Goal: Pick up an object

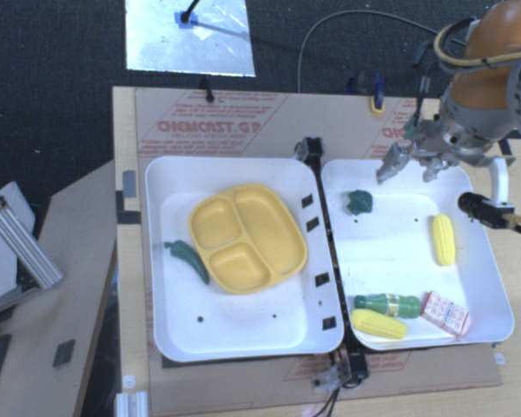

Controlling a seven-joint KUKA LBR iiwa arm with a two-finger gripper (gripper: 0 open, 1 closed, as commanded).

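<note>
Counter [226,124] surface: pale board printed with reddish lettering, resting over dark speckled floor. Two shallow white bins sit on it side by side, edges touching along a black hinge-like strip with clips.

Left bin [169,320]: yellow three-compartment tray [247,237] lying slightly turned, with a dark green pepper [188,259] just beside its lower-left rim.

Right bin [399,241]: small dark green broccoli-like piece [359,201] near the top; yellow corn cob [444,239] upright toward the right wall; green bottle [389,304] lying on its side near the bottom, a second yellow corn cob [379,324] just below it, touching or nearly so; small red-and-white box [445,314] right of the bottle.

Gripper [412,165] hangs over the top edge of the right bin, well apart from every object, its two fingers spread and nothing between them. Arm [495,42] above it grey with an orange band, cables looped around.

Room: a shiny square sheet [191,24] with a blue mark lies on the floor beyond the counter. Aluminium rail [17,241] leans at far left. Black cable [330,33] arcs behind the counter.
</note>
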